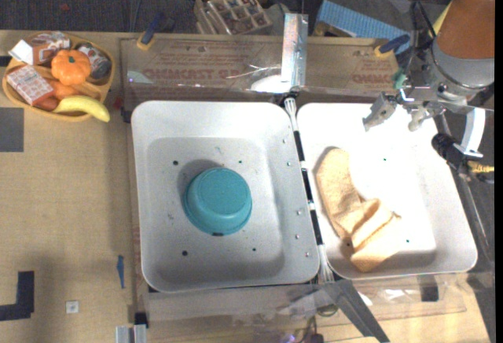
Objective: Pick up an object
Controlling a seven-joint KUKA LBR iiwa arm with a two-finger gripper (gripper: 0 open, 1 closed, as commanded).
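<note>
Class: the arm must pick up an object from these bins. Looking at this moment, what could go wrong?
1. The tan bread-like slices overlap, so a grasp may lift several or slip.
2. The teal upturned bowl looks smooth and domed, with little for fingers to catch.
3. The gripper sits near the right white bin's far edge, away from both.

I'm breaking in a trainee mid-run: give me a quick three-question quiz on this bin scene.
1. True or false: the teal bowl lies in the left bin.
2. What lies in the right bin? A) bread slices B) banana C) bowl
3. Fill in: the gripper hangs over the right bin's ____ edge.

Key: 1 true; 2 A, the bread slices; 3 far.
</note>
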